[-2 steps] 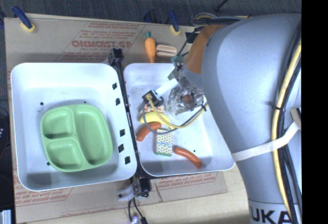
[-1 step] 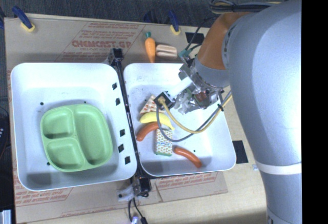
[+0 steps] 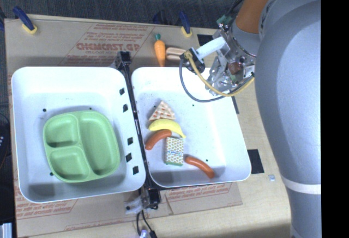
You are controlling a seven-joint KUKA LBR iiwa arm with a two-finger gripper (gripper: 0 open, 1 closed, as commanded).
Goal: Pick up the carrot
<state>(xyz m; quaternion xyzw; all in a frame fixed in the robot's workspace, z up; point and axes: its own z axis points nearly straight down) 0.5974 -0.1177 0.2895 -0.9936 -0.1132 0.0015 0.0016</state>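
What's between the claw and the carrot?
In the camera view, a tan, sausage-like piece lies beside the carrot, between it and the claw, just beyond the right bin's rim.

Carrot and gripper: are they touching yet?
Apart. The camera view shows the carrot lying on the bench beyond the right bin's far rim, with bare cardboard between it and the gripper.

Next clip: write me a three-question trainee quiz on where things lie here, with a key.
1. True or false: the carrot lies inside the right bin.
2. Which bin holds the green divided plate?
3. What sits nearest the carrot? A) banana B) bread roll C) gripper

Key: 1. False, it lies on the bench beyond the bin's far rim. 2. The left bin. 3. B.
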